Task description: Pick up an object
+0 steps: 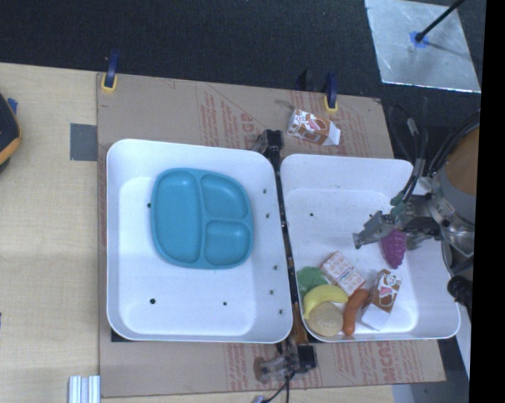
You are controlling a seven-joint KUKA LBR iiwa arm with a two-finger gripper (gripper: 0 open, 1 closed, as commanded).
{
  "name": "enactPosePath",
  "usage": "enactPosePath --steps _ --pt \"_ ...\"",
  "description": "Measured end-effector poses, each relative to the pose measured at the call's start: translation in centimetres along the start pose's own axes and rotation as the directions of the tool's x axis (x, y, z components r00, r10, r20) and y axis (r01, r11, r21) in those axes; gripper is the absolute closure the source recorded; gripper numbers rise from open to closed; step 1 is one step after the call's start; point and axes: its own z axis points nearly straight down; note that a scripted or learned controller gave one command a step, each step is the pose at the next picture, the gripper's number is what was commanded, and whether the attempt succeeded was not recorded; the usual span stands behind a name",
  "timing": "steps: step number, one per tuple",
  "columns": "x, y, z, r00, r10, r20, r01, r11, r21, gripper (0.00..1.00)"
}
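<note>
In the camera view, the end effector (375, 233) hangs low over the right bin (321, 170), its dark fingers pointing toward the bin's middle, with the arm (453, 193) coming in behind it from the right. Whether the fingers are spread or closed cannot be told from this angle, and nothing is plainly seen between them. Just beside the end effector, on its right and a little below, sits a purple bunch of grapes (393, 247), close to or touching the wrist hardware; contact cannot be judged. Further below the end effector, toward the near edge of the bin, lies a cluster of toy food: a small pink-and-white carton (341, 269), a green piece (310, 278), a yellow lemon-like piece (323, 298), a round tan bun-like piece (325, 322), an orange sausage-shaped piece (355, 309) and a red-and-white packet (387, 290). Well to the left of the end effector, the left bin (126, 312) holds a blue divided plate (203, 218). Above and left of the end effector, outside the bins on the brown cardboard (198, 111) of the bench (33, 262), lies another small red-and-white packet (314, 128).
</note>
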Motion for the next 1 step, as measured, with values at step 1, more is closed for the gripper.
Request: enactPosePath --steps 1 --pt "-3.26 -1.51 13.47 1.0 0.001 0.001 -0.001 1.0 0.0 0.0"
